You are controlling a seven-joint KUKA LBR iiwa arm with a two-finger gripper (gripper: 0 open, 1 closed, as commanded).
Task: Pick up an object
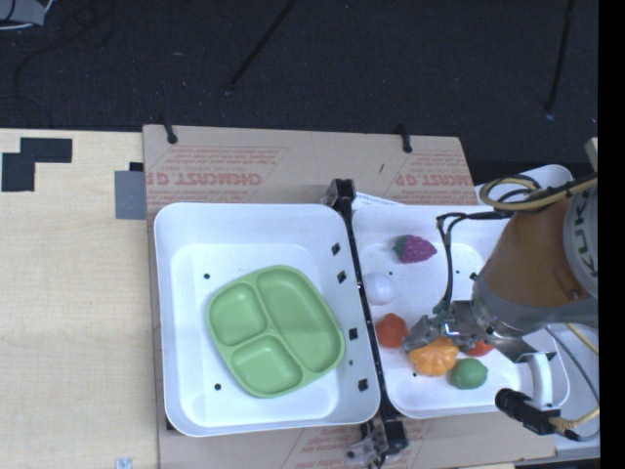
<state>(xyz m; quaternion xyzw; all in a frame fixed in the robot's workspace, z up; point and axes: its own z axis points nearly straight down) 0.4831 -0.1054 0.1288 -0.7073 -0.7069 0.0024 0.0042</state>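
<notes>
In the right bin (430, 406), the gripper (441, 332) hung directly over the orange fruit (433, 359); its grip could not be told.

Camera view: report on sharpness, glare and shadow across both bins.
Camera view: soft all over, the cardboard lettering barely legible; the white bins bright, near washed out, a pale item almost lost against the right bin; the green tray evenly lit; the arm shades the claw, blurring its outline.

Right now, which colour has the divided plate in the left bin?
Light green; the divided plate shows best in the camera view, lying inside the left bin.
</notes>
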